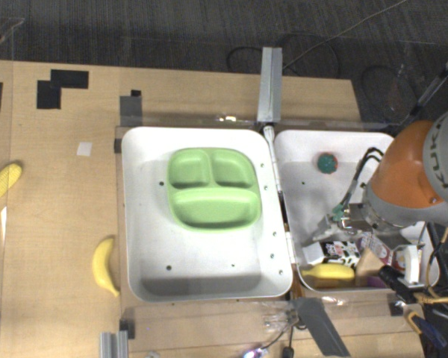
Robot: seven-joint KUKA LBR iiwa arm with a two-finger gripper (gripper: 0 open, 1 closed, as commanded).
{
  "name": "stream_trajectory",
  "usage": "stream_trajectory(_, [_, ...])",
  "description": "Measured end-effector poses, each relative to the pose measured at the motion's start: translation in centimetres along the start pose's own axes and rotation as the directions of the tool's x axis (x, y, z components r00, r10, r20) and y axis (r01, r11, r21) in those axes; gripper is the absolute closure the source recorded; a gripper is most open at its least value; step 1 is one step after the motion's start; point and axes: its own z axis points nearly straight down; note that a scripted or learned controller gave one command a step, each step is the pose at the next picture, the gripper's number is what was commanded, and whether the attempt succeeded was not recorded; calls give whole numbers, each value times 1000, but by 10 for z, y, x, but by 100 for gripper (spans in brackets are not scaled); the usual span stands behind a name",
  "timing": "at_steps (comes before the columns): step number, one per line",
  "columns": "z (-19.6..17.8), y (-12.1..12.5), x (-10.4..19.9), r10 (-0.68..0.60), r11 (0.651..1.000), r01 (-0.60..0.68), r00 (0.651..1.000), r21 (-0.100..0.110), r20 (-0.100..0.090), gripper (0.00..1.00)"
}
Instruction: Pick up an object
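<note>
the gripper (342,228) hangs just above the yellow banana (328,273), which lies crosswise below it; its opening is impossible to tell.

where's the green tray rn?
The green tray lies flat in the left bin, toward its far half. The right bin holds the small teal ball and the arm's clutter.

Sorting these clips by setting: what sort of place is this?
Likely a robotics lab bench: two white bins set into a wooden benchtop, a grey-and-orange arm reaching in, toy bananas, cables on carpet.
</note>
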Motion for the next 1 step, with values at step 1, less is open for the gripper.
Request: stream_trajectory(1, [15,37,8,7,1000,-7,1000,-10,2,0])
